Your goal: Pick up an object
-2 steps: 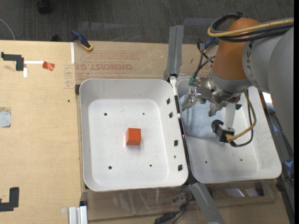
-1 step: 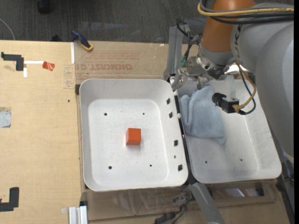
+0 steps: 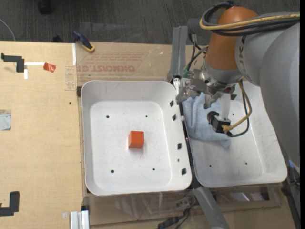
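Two shallow white bins are seen side by side on the bench. In the left bin [image 3: 102,168] a single orange block [image 3: 136,140] is found, lying flat on the bin floor a little near of the middle and well apart from every wall. The small dark dots on the white floor around it are left clear by it.

In the right bin [image 3: 250,163] a pale blue cloth [image 3: 195,123] is spread in a crumpled heap against the left wall, in the far half of the bin. The near half of that bin's floor is left bare.

The grey arm [image 3: 279,56] is brought in from the right, with its orange band [image 3: 228,30] held above the far part of the right bin. The gripper [image 3: 198,92] is placed low over the far left corner of the right bin, just above the far edge of the cloth and close to the rim shared by the two bins. Whether the gripper is open or closed cannot be told, and whether the cloth is touched by it cannot be told either. The block is well apart from it, across the shared rim.

To the left of the bins a wooden board [image 3: 33,137] is laid, and a small red piece [image 3: 49,67] is seen on its far part. Beyond the left bin a sheet of cardboard [image 3: 114,61] is laid flat, with a blue and yellow clamp [image 3: 84,41] at its far left corner.
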